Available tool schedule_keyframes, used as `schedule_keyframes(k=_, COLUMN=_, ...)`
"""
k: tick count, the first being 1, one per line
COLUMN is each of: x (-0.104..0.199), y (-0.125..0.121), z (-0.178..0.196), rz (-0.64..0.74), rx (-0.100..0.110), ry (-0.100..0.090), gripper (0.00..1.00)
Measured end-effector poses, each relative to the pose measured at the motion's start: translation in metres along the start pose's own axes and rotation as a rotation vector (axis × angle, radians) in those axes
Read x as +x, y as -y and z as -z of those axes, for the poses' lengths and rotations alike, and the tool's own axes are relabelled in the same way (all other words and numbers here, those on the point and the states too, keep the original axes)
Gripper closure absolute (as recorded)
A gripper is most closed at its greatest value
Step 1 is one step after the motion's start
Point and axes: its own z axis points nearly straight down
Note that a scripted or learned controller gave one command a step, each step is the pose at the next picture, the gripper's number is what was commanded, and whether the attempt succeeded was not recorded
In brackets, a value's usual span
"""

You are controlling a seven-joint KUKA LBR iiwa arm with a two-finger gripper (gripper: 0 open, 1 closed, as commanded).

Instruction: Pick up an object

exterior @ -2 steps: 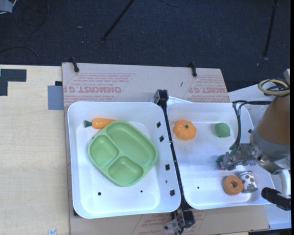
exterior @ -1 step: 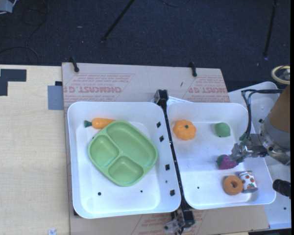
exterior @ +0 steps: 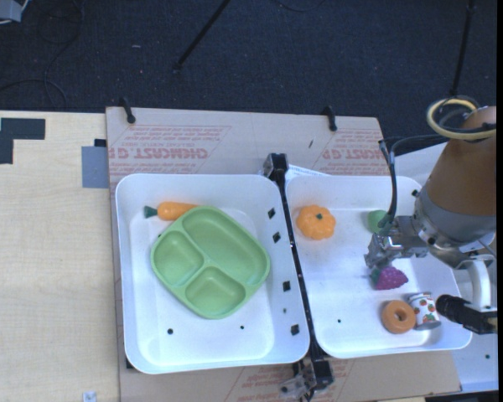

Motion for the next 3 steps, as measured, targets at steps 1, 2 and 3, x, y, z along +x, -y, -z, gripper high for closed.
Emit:
schedule_keyframes(k=1, x=0.053, y=-0.019, z=0.010, rz=0.000, rx=0.001, ry=-0.001, gripper=1.00)
schedule_keyframes(k=2, x=0.099, y=-0.041, z=0.003, rz=-0.001, rx=0.001, ry=0.000, gripper=1.00)
schedule_keyframes(k=3, x=0.152, y=-0.050, z=0.013, rz=-0.001, rx=0.001, ry=0.000, gripper=1.00)
